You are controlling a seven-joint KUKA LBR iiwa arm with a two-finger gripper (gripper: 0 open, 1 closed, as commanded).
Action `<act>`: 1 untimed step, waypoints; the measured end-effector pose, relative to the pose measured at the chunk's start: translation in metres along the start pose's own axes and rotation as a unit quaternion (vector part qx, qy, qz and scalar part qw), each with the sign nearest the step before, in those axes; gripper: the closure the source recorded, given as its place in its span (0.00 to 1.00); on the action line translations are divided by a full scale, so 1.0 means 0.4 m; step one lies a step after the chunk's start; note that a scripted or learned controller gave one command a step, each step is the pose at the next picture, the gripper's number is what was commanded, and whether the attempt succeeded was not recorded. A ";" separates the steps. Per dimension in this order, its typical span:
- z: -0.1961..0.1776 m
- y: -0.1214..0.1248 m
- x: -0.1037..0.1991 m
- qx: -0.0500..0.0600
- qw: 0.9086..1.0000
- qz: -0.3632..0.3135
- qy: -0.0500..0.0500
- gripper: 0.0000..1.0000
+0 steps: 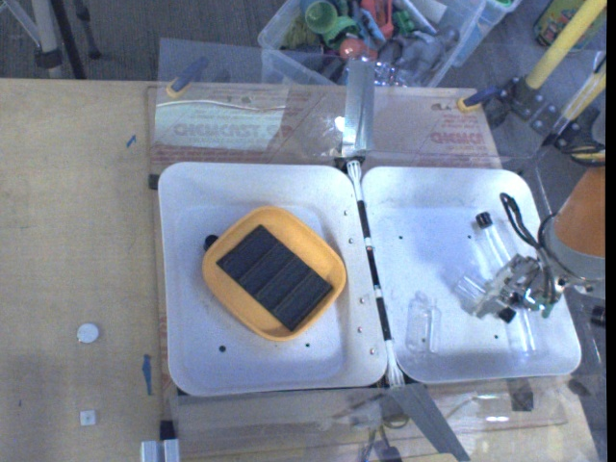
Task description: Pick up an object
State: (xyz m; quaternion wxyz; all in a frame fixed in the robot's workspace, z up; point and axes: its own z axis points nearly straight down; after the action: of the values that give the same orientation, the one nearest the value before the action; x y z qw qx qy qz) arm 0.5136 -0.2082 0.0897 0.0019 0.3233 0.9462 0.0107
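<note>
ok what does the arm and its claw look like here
At the right edge, the arm shows a rounded orange band with grey below it. A black cable loops off it. The claw is a small cluster of pale metal parts with dark bits and a green speck.

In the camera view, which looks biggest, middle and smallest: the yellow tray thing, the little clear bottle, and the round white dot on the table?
1. Yellow tray, by far the largest.
2. Clear bottle, much smaller.
3. White dot, smallest.
</note>
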 end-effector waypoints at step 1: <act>-0.540 -0.027 -0.010 0.010 0.997 -0.083 -0.005 1.00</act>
State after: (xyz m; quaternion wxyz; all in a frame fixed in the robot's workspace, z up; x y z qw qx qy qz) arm 0.5079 -0.2234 0.3055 0.0040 0.2439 0.9698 0.0000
